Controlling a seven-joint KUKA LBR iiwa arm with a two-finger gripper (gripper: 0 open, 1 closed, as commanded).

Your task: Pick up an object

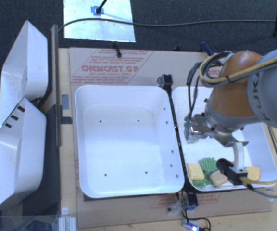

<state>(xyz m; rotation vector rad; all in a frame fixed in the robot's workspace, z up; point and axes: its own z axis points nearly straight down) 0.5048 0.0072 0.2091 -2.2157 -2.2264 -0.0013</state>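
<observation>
Yellow block (195,171) – right bin (261,148) (front edge), touching green pad (207,165).

The gripper (192,132) looks like bare metal, silver-grey with a dull sheen. Above it, the orange band (234,81) is smooth and glossy and catches a soft highlight. The grey arm shell (273,95) is smooth too, but more satin. The right bin (259,153) under the gripper and the left bin (129,143) beside it look like smooth white plastic, faintly glossy. Near the gripper, a green piece (207,165) has a nubbly, rough surface. The yellow block (195,171) and tan block (218,179) touching it look matt and spongy. The cardboard (109,66) under the bins is matt brown with red print. Farther off, a metal sheet (100,11) has a brushed, dull-bright finish and lies on rough dark carpet (186,4).
</observation>
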